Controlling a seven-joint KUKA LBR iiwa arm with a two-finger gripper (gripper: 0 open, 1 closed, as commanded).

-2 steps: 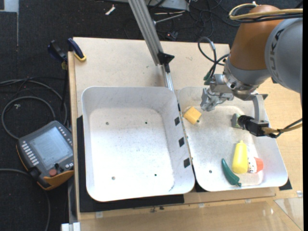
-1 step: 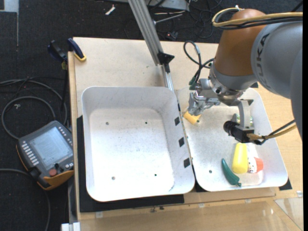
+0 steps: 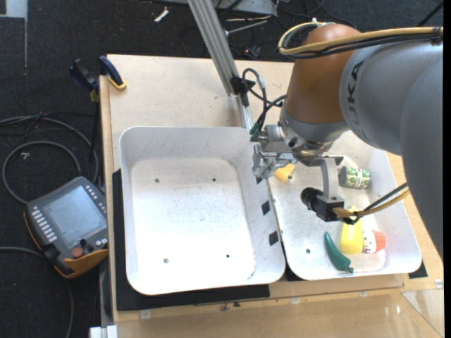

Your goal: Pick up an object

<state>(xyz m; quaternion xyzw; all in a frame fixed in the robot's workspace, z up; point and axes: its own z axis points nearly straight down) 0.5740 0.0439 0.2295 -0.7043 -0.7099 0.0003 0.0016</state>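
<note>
The big grey arm [image 3: 394,83] is reaching in from the right. Its orange band [image 3: 317,72] is bending down over the right bin [image 3: 301,258]. The gripper [image 3: 266,162] is pointing down and hanging low at the left side of that bin, close to the wall next to the left bin [image 3: 190,203]. It is dark and small there, so I cannot tell if the gripper is wide or narrow, or if it is holding anything.

A little yellow thing [image 3: 285,174] is lying just beside the gripper. The other things are sitting in the same bin, more to the right. A green and white can [image 3: 354,178] is lying near the far side. A yellow toy [image 3: 350,238], a green curved piece [image 3: 337,253] and an orange and white thing [image 3: 375,242] are bunching together near the front.
</note>
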